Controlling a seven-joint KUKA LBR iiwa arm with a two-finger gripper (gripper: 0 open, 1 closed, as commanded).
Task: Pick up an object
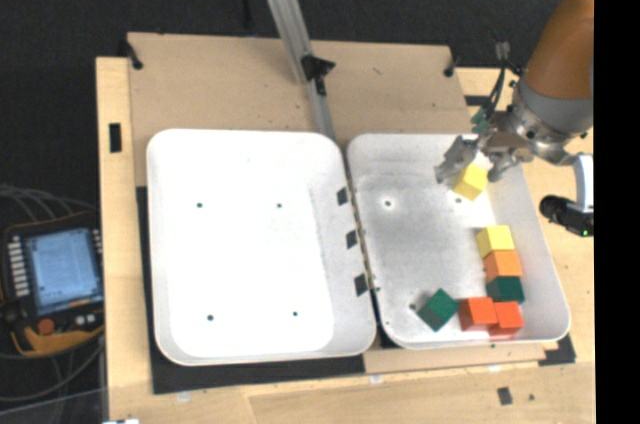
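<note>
The bench [400, 62] takes up most of the view, a pale wooden top set against dark floor, and on it sit the two white bins side by side. The left bin [250, 242] is the bigger patch of white, at about nine o'clock from the centre, its floor showing a few small dark dots. The right bin [420, 242] lies at three o'clock, touching its neighbour along a seam with small dark clips. A long grey metal bar [285, 12] slants down from twelve o'clock to the back edge where the bins meet. The arm [560, 62] comes in from two o'clock, orange band above, grey wrist below, reaching over the back right part of the right bin. Over at nine o'clock, off the bench, a handheld screen unit [55, 272] glows blue. Now the hand [472, 167]: its fingers are closed around a yellow block [471, 180], which sits tilted between them, above the bin floor near the bin's upper right. The rest of the blocks cluster at five o'clock in the right bin: a second yellow block [495, 240] by the right wall, an orange block [503, 263] just below it and touching, a dark green block [506, 288] next down, then two orange-red blocks [492, 314] side by side along the front wall, and a green block [437, 309] just to their left, turned at an angle.
</note>
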